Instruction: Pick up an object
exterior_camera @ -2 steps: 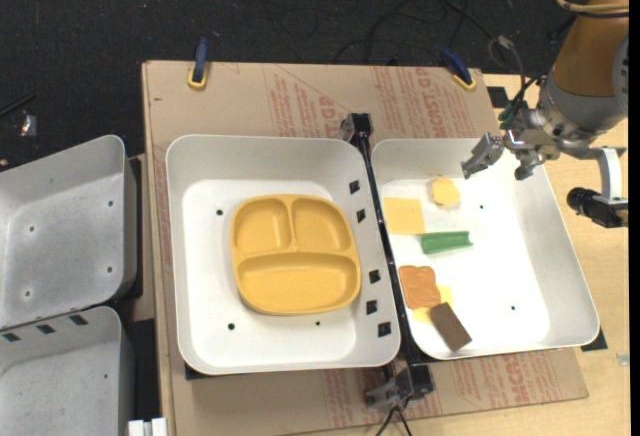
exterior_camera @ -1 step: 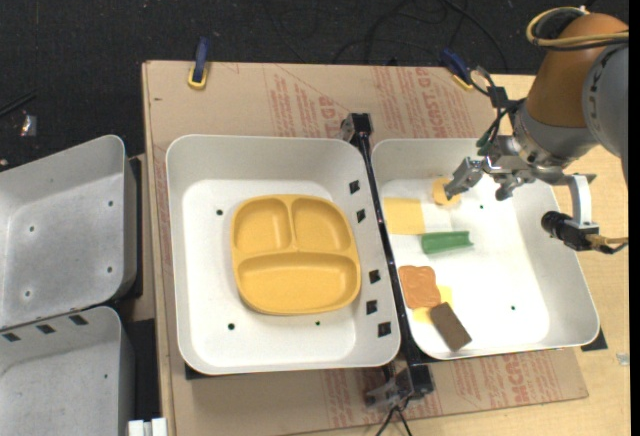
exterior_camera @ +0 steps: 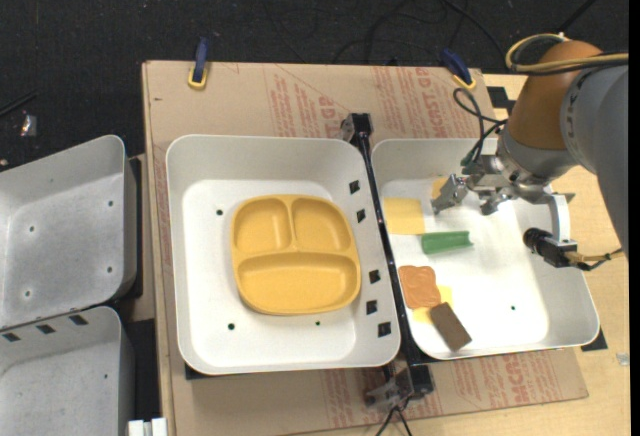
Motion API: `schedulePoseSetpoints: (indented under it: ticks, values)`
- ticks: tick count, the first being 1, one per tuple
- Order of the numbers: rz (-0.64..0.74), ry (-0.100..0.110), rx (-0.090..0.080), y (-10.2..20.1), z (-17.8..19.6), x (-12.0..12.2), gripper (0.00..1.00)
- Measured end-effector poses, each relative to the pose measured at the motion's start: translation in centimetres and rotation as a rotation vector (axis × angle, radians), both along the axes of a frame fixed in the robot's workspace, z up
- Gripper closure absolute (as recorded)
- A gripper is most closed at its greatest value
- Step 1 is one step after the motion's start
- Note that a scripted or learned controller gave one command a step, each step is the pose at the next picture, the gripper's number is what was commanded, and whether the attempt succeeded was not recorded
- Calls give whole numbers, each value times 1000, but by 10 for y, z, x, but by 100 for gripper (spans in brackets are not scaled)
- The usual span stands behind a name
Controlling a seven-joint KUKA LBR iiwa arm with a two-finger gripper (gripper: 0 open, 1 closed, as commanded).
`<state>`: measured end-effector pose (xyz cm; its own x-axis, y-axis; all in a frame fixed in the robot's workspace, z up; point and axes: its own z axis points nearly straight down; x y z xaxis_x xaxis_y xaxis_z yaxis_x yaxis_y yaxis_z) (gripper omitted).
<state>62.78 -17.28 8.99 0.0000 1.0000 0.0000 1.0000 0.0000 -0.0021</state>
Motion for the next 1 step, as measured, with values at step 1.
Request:
schedulePoseSetpoints:
  ticks: [1]
  values:
    - [1,-5,-1,0,13,1,100]
